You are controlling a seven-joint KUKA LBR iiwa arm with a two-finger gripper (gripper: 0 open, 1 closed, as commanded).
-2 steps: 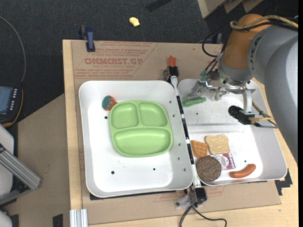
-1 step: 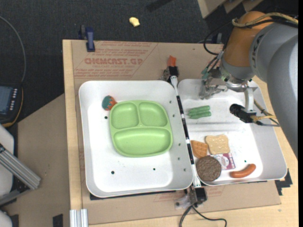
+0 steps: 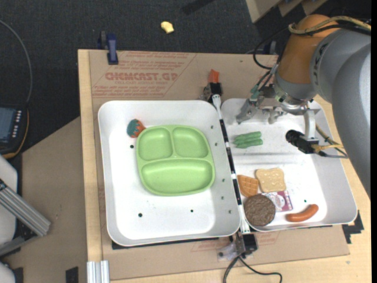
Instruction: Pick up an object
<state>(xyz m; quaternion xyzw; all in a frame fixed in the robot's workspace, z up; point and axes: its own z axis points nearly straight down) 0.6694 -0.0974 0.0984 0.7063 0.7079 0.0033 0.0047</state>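
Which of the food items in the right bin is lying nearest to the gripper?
The green bean pod. It lies alone just below the gripper; the toast, cracker, cookie and sausage sit farther down the bin.

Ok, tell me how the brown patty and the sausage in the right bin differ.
The brown patty is round, flat and dark brown; the sausage is long, thin and orange-red. The patty sits at the bin's near left corner, the sausage farther right. Both lie loose along the right bin's near edge.

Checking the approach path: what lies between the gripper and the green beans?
Bare white bin floor in the camera view; the gripper hangs just above the green beans.
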